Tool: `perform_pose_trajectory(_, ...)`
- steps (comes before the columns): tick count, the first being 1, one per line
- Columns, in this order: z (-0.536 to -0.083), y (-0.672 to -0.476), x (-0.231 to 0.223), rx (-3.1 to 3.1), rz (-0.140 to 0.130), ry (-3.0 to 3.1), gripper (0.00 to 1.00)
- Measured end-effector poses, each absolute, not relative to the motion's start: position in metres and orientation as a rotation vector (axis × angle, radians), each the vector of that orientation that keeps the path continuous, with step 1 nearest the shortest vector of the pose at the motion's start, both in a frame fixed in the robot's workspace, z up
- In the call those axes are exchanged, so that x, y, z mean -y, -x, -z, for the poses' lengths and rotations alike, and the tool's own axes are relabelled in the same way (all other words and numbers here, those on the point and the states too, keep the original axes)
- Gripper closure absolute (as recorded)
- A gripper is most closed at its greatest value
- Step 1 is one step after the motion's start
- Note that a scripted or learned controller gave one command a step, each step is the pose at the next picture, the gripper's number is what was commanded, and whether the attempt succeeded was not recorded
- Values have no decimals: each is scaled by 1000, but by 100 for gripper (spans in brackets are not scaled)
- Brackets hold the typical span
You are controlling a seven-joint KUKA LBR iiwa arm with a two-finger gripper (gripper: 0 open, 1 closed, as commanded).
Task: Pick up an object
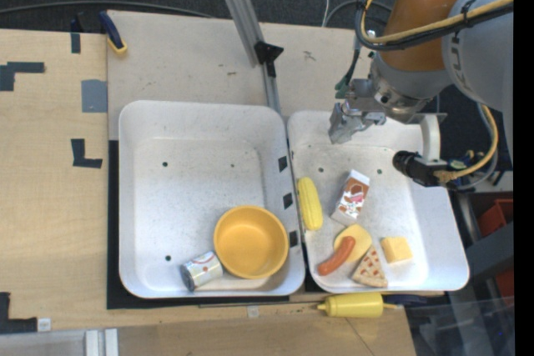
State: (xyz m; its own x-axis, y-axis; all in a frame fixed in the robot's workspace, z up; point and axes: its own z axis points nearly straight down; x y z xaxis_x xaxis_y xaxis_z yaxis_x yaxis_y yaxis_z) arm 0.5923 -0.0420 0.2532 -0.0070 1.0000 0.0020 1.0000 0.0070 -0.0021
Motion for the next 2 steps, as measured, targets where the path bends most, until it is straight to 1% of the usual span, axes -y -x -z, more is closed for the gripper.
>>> perform_pose_trajectory(1, -239, -584, -17, 2227, -3, 2211, 100)
perform_pose_trajectory(2, -230, -572, -60, 2225, -4, 2213, 100)
